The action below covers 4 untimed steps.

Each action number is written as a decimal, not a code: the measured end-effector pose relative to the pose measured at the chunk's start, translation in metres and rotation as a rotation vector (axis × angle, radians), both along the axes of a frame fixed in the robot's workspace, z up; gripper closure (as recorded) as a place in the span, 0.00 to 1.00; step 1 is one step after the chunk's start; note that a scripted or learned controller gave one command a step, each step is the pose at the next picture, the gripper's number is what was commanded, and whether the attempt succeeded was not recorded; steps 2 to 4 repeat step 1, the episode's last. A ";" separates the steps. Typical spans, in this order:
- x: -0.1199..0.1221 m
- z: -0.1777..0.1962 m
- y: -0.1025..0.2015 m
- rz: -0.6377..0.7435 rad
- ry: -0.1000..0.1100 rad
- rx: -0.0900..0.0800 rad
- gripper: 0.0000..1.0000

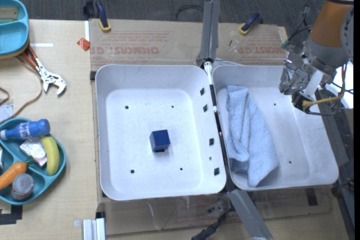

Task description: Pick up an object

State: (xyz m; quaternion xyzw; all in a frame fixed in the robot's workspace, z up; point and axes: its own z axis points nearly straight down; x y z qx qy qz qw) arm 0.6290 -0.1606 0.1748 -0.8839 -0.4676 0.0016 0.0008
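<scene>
A small blue cube [160,140] sits near the middle of the left white bin [112,171]. A light blue towel [247,132] lies crumpled along the left side of the right bin [315,160]. My gripper [293,87] hangs at the right bin's far right corner, well away from the towel and far from the cube. Nothing shows between its fingers from this angle.
A grey divider post [210,31] stands between the bins at the back. On the bench at left lie a wrench [49,80], a teal tray [59,168] with a banana, bottle and can, and another teal container [12,25]. Clamps [101,15] hold the far edge.
</scene>
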 end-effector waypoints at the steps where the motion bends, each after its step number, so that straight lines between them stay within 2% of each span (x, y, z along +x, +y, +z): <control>1: 0.000 0.000 0.000 0.000 0.000 0.000 0.00; 4: 0.000 0.000 0.000 0.000 0.000 0.000 0.00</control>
